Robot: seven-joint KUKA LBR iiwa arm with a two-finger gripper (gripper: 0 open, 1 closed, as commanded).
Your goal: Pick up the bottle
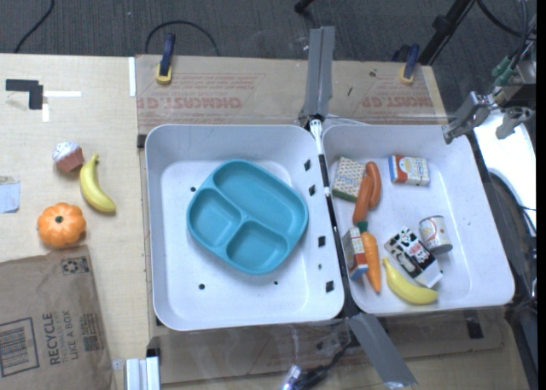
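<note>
1. My gripper [479,115] hangs over the far right corner of the right bin [478,209], above the rim and clear of everything inside. I cannot tell from this slant how wide it is set, and nothing shows in its grasp.
2. I judge this to be a parked pose, outside the clutter, so the pick is not yet begun.
3. The bottle [353,248], as I read it, is the small labelled piece lying against the bin's left wall, well apart from me; it is too small to be sure.
4. A carrot [373,262] lies touching its right side, and a yellow banana [410,287] sits just beyond, so I judge there is little room around it.
5. The left bin [171,294] holds a blue divided plate [247,218], which is no part of this job.
</note>
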